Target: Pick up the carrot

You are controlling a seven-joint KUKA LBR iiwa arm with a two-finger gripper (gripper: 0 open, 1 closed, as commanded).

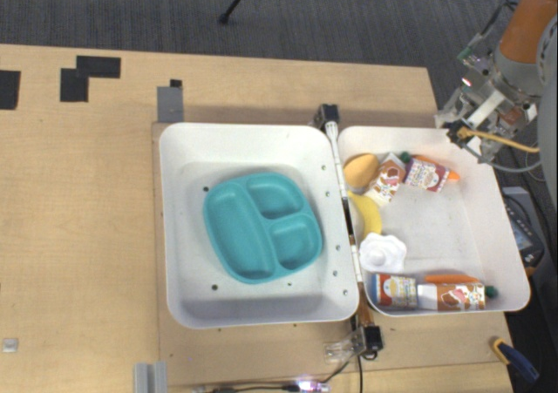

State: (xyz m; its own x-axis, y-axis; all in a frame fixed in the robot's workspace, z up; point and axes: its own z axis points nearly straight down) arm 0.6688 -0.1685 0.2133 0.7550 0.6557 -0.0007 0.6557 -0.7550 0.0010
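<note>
The carrot (451,278) is a slim orange shape lying along the near wall of the right bin (453,226). It is pressed against the far side of a bottle, with a green tip at its right end. My gripper (477,127) hangs over the bin's far right corner, well away from the carrot, with nothing seen between its fingers.
The right bin also holds a labelled bottle (425,294), a white lump (384,253), a banana (369,213), an orange-yellow fruit (361,170), a small carton (389,179) and a red-and-white packet (427,175). A teal divided plate (261,226) lies in the left bin (187,208).
</note>
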